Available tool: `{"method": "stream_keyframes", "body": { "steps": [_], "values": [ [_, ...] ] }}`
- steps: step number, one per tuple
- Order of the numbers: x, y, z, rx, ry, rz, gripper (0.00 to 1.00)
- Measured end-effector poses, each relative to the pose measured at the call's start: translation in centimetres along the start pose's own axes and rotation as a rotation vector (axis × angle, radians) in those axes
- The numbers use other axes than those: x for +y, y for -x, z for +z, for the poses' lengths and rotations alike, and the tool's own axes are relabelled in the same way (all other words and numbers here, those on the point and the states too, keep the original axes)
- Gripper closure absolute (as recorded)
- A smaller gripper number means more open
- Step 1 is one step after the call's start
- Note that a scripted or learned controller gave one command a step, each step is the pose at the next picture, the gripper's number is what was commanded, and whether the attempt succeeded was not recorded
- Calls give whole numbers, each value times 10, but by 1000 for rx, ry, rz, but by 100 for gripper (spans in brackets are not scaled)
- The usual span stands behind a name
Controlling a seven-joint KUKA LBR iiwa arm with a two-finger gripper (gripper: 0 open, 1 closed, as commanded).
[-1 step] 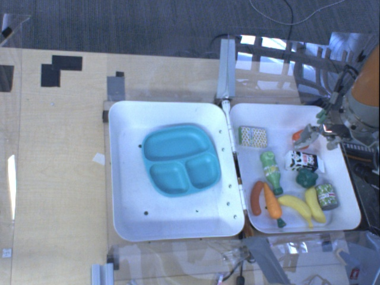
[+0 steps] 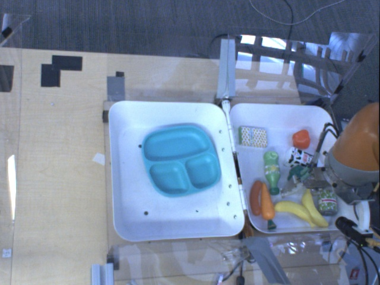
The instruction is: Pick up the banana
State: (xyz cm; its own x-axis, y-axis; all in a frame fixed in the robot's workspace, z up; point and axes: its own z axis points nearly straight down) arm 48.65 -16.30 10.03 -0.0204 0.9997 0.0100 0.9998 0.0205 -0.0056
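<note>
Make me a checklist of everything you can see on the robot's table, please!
Surface: pale wooden bench bearing two white bins side by side.
Job's things: banana lies in the right bin, near its front edge.
Clutter: blue divided plate in the left bin; green bottle, carrot, orange piece, small patterned packet in the right bin.
End effector: above the right bin's right side; finger state cannot be told.
Cables: thin cable looping on the floor behind.
Surroundings: dark grey carpet.
</note>
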Motion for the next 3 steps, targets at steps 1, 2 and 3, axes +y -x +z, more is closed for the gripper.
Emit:
{"method": "stream_keyframes", "body": {
  "steps": [1, 2, 3],
  "values": [
    [4, 14, 11, -9, 14, -271, 0],
    [5, 13, 0, -10, 18, -271, 100],
    [16, -54, -82, -10, 6, -160, 100]
  ]
}}
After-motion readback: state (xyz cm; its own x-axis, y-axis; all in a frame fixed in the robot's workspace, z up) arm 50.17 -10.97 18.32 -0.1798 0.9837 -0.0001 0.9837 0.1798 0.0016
